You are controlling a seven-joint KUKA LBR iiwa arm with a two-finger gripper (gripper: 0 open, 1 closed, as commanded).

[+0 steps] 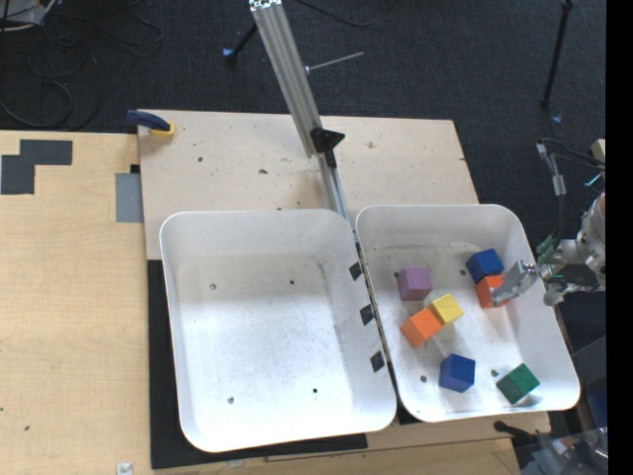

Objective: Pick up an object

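Note:
The right bin [425,234] holds several small cubes: a purple one [414,283], a yellow one [447,309], an orange one [422,326], two blue ones [484,263] [457,372], a green one [517,383] and a red-orange one [488,292]. My gripper [514,284] reaches in over the bin's right rim. It sits right beside the red-orange cube and touches or overlaps its right side. I see no cube lifted off the bin floor.
The left bin [257,325] lies beside the right one, with black clips along the shared wall. A slanted aluminium pole [292,77] rises from the bench behind the bins. A blue clamp [150,122] sits at the bench's far left corner.

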